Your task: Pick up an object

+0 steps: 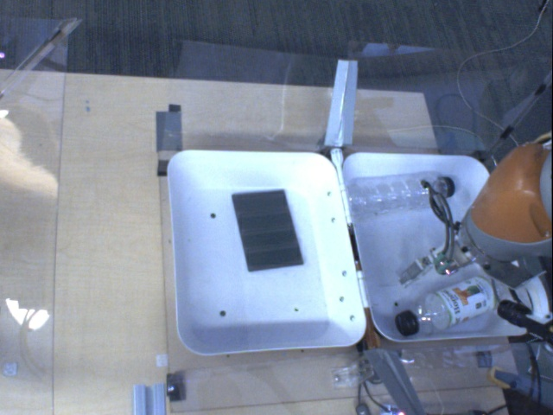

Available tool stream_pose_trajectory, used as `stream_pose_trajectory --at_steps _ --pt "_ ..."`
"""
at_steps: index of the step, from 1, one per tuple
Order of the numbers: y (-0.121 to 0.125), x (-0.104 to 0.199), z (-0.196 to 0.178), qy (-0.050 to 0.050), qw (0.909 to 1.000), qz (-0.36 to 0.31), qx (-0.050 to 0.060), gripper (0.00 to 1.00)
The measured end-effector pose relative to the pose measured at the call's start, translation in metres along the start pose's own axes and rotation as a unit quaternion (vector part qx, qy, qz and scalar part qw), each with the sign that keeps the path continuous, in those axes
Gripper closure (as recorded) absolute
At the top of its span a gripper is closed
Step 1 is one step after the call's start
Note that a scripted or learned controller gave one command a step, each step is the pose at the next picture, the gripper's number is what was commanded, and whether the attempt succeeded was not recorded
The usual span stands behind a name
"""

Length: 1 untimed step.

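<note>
My gripper [417, 271] is low inside the right bin [380, 240], near its middle, below the grey wrist and orange band [518, 199]. Just beneath it lies a clear bottle with a printed label [454, 303] and a black cap [406, 322] pointing left. A second clear bottle [390, 195] lies along the bin's far side, its dark cap [444, 185] to the right. In the left bin [199, 258] a flat dark grey slab [268, 230] rests near the middle. Nothing is visibly held in the gripper.
A black cable [439, 207] loops from the wrist over the right bin. A metal post [341, 115] stands behind the seam between the bins. Wooden bench [95, 232] surrounds them, with clamps and wires at the lower right.
</note>
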<state>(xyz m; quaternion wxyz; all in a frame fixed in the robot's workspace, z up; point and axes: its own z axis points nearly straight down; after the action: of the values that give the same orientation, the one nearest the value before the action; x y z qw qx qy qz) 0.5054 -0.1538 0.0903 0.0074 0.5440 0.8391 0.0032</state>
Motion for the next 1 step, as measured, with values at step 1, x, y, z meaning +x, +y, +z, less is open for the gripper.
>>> stream_pose_trajectory --at_steps 1 --pt "0.0807 0.0246 0.0013 0.002 1.0 -0.005 -0.001 0.0"
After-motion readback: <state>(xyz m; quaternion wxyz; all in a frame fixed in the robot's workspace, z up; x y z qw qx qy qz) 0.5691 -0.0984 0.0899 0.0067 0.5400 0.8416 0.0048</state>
